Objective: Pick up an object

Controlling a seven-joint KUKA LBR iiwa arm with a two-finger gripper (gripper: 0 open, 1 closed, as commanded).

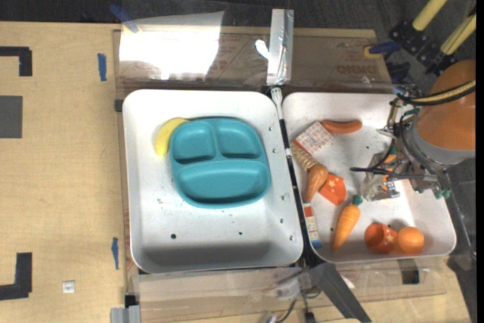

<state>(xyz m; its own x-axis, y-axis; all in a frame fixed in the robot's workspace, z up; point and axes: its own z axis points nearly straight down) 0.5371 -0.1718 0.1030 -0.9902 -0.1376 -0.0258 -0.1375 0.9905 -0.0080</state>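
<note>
Overhead, two shallow white bins sit side by side on the bench. The left bin [151,231] holds a teal divided plate [219,161] with three compartments, lying flat, and a yellow banana [164,135] tucked under its upper left edge. The right bin [439,234] carries the toy food: a red-orange sausage [341,126] near the top, a small red-and-white checked box [312,138] just left of it, a waffle cone [302,156] beside the dividing wall, a brown bread-like piece [315,181] touching a red wedge [333,189], an orange carrot [347,222] tilted toward the lower left, and at the bottom a red tomato [380,237] touching an orange [411,240].

The gripper [384,179] hangs over the right half of that bin, right of the red wedge and above the carrot and tomato. Its dark, thin fingers blur into cables and shadow, so how far they are spread cannot be made out, and nothing is visibly caught between them. The arm [446,125] enters from the right edge, its orange band bulging over the bin's upper right corner, wrist pointing down and leftward.
</note>
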